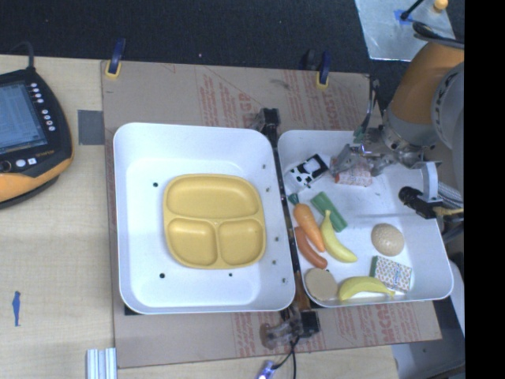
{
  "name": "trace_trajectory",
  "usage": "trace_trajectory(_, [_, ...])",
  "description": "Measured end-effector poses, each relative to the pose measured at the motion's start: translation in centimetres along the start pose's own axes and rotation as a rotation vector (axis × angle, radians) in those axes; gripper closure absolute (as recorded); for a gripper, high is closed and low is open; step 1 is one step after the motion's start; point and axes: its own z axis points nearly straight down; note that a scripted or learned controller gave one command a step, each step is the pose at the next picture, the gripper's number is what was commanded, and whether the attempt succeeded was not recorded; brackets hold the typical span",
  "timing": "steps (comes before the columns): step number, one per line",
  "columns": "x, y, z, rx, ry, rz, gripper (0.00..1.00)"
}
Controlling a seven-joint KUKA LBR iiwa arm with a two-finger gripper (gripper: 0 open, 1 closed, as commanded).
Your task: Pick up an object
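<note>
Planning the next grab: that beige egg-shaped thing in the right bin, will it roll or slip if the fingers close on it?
Probably yes. The egg looks smooth and rounded, so two fingers could squeeze it out sideways. It lies alone on bare bin floor, nothing touching it, so a nudge would likely roll it. It looks like a toy, likely light and rigid, though that is a guess.

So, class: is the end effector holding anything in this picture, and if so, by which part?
It cannot be told. The end effector sits low over a pale, reddish item at the back of the right bin, but no hold is visible.

Glossy plastic tray (214, 219); smooth white bins (134, 212).
</note>
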Motion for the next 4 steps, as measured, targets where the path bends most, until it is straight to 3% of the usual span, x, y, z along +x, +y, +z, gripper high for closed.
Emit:
trace_trajectory(1, [-3.8, 0.0, -0.1, -0.004, 0.000, 0.003, 0.00])
trace_trajectory(2, [-1.6, 0.0, 0.0, -0.001, 0.000, 0.001, 0.00])
trace_trajectory(3, [-3.8, 0.0, -0.9, -0.004, -0.001, 0.003, 0.00])
trace_trajectory(4, [0.2, 0.0, -1.2, 0.000, -0.001, 0.000, 0.00])
